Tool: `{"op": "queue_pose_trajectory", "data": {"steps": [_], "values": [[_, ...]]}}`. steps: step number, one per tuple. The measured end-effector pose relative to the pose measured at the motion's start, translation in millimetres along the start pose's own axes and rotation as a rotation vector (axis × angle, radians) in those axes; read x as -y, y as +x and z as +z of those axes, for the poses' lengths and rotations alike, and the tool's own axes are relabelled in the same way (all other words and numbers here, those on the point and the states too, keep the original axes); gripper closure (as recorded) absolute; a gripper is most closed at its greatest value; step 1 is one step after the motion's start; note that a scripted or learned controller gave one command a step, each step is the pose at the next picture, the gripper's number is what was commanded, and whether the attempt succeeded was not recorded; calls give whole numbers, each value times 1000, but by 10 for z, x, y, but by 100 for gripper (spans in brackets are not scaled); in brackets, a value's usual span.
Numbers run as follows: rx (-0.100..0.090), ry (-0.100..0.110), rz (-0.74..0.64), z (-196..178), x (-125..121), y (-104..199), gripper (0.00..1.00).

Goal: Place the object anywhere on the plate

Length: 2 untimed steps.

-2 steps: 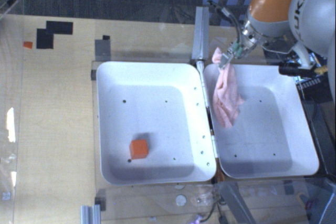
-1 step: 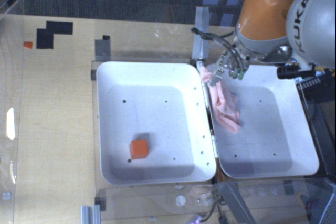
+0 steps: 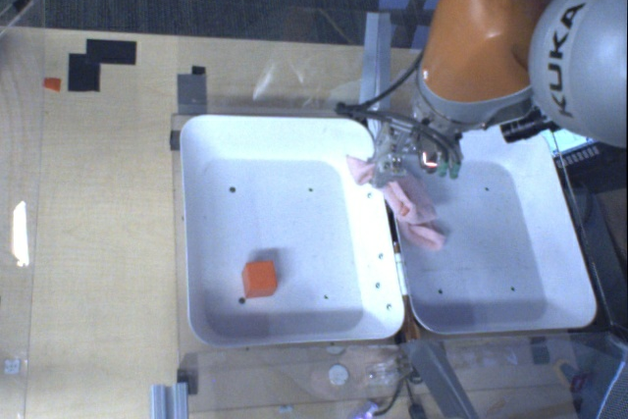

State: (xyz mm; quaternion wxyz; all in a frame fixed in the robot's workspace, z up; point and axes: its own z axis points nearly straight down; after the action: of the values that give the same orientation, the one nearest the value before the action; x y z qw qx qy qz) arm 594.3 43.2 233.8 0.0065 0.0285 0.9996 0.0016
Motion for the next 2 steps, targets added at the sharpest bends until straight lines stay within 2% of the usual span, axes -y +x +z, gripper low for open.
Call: {"op": "queue_pose_trajectory", "data": {"steps": [1,2], "values": [[-1,0,-60,-66,-402,393,100],[-5,0,-61,22,-717,766,100]]}}
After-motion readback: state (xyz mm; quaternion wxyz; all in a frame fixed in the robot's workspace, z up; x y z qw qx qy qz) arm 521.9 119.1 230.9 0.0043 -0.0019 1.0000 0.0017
